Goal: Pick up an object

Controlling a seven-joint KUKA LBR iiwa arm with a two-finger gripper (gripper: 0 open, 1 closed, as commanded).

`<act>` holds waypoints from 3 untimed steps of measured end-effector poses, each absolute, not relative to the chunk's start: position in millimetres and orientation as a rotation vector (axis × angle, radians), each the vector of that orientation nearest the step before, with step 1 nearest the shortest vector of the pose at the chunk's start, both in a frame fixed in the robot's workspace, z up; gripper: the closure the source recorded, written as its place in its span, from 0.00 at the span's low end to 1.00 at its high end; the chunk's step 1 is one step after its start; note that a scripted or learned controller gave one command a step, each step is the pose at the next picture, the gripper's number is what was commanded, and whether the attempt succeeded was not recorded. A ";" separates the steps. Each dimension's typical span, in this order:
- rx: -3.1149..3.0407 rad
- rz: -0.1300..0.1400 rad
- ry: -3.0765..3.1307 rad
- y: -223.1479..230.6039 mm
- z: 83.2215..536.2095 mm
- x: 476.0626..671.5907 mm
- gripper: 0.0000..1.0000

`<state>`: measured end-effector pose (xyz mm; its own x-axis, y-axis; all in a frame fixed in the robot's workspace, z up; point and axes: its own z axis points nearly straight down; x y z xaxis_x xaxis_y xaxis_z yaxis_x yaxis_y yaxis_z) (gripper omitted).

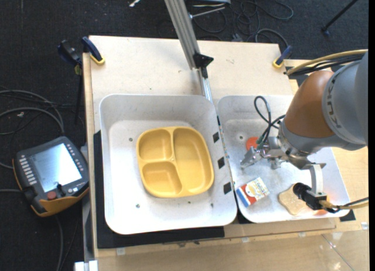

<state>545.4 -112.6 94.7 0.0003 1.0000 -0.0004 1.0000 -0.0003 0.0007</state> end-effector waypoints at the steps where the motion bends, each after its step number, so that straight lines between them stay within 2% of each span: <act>1: 2.220 0.003 2.219 -112.4 106.1 546.1 1.00; 3: 2.214 0.006 2.219 -113.3 229.5 543.8 1.00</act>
